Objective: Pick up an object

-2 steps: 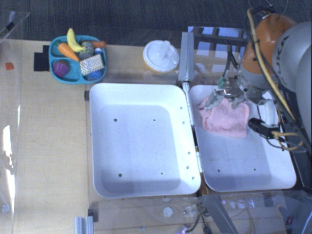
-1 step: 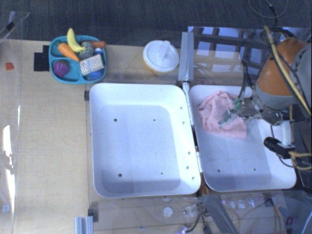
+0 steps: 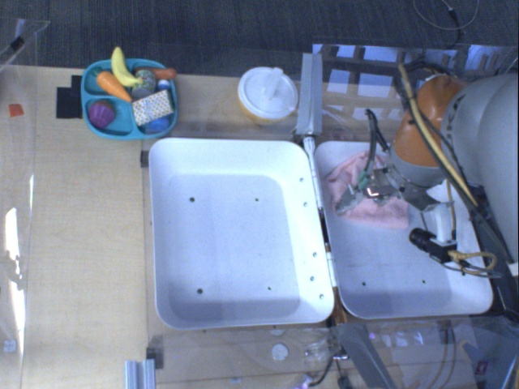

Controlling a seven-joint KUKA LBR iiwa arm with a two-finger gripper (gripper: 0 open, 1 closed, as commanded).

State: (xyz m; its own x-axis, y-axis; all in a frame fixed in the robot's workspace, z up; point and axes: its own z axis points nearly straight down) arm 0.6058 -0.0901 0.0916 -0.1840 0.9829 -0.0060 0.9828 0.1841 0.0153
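Pink cloth (image 3: 369, 205) lies crumpled in the right bin (image 3: 405, 294), at its upper left, its long axis running from upper left to lower right. No writing on it can be read. The tool (image 3: 366, 191) is down on the cloth; its state I cannot tell. The left bin (image 3: 231, 233) sits beside it on the counter (image 3: 73, 241)

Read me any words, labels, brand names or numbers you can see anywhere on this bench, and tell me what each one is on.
No text can be read anywhere in this view.
Patterned packet in the blue tray: a dotted print, too small and blurred to read.
White lidded container: no label that can be made out.
Pink cloth, both white bins and the hand: no markings visible.
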